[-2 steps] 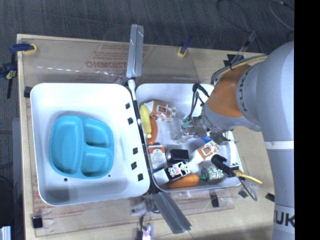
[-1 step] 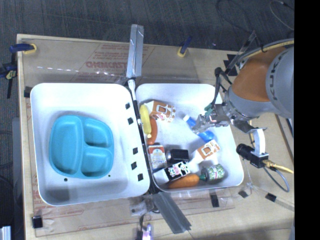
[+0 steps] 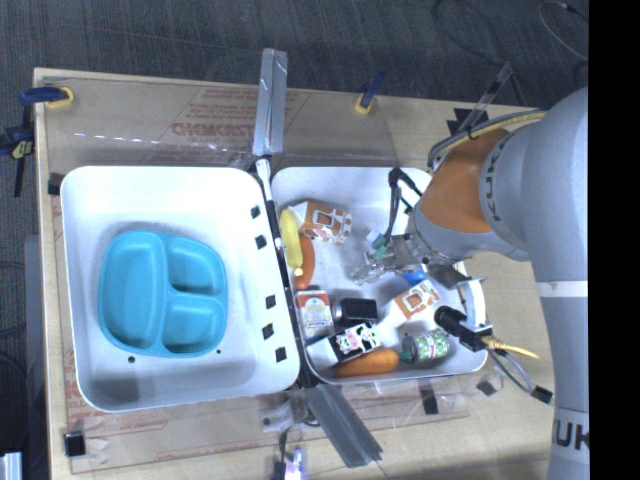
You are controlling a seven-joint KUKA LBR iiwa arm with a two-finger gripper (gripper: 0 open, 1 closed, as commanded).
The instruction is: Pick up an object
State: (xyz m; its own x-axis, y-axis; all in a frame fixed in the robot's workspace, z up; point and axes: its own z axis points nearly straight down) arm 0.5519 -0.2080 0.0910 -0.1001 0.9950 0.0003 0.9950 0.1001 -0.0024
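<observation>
Right bin (image 3: 345, 180) carries the clutter of candidate objects. Along its left wall: a yellow banana (image 3: 290, 235) lying lengthwise, with an orange-red sausage-shaped piece (image 3: 306, 260) just beside it, and below these a small carton with a red label (image 3: 314, 311) against the same wall. Toward the far edge, near the middle, a white-and-orange carton (image 3: 327, 222) lies tilted. Near edge: a carrot (image 3: 367, 363) lies along the wall, a black-and-white cow-patterned box (image 3: 354, 342) touching it from above, a black block (image 3: 356, 310) just above that, and a green can (image 3: 426, 346) on its side toward the near right corner. A small orange-and-white packet (image 3: 417, 299) sits between the can and the gripper. Gripper (image 3: 384, 252) is low over the middle of the right bin, among shiny clear material – whether the claw is wide, narrow or holding anything cannot be told from this view. Arm comes in from the right, orange band (image 3: 458, 194) above the bin's right wall. Left bin (image 3: 80, 193) holds a blue compartment tray (image 3: 163, 292), flat, left of centre – well apart from the gripper.
</observation>
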